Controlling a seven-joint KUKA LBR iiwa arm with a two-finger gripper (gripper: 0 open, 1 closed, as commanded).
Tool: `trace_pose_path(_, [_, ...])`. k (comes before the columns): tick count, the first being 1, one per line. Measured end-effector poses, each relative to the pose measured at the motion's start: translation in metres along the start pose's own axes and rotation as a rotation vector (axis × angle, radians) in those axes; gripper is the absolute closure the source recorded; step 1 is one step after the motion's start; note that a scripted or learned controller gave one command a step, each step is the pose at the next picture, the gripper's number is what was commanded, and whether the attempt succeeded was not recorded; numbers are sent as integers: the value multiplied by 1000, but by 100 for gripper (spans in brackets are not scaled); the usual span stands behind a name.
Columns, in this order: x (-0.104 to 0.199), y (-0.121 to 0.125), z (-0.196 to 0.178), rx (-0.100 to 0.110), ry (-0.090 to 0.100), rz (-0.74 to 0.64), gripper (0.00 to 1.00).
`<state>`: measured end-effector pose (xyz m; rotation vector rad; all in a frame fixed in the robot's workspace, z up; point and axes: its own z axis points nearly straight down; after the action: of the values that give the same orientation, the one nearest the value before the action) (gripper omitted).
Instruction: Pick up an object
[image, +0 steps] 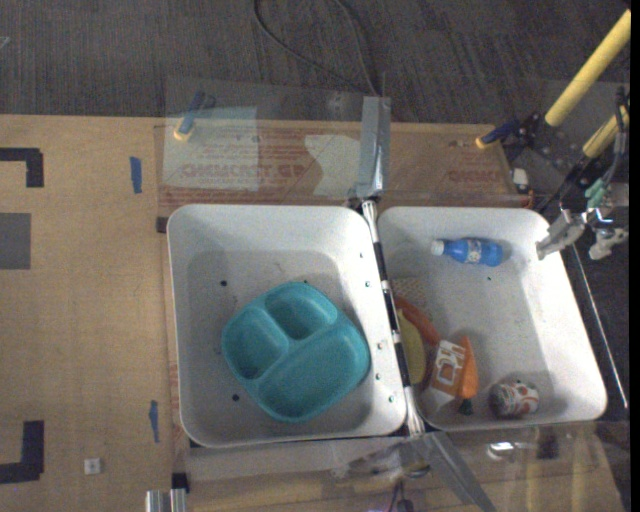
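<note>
In the right bin (560, 320) a blue bottle (470, 251) with a white label lies on its side near the far wall. Along the bin's left and near sides lie an orange carrot-like toy (467, 372), a small white and orange carton (446, 364), a yellow and orange curved piece (413, 335) and a round patterned ball (514, 397). In the left bin (200, 300) rests a teal divided plate (296, 350). My gripper (572, 222) hangs over the right bin's far right corner, right of the bottle and apart from every object.
A clear plastic sheet (260, 150) and a metal strip (372, 150) lie behind the bins. Yellow poles (590, 70) and black hardware stand at the upper right. Bare wooden bench (80, 320) spreads left of the bins.
</note>
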<state>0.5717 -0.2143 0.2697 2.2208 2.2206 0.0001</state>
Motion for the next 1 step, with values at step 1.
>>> trace_pose_path(1, [19, 58, -87, -2, -1, 19, 0])
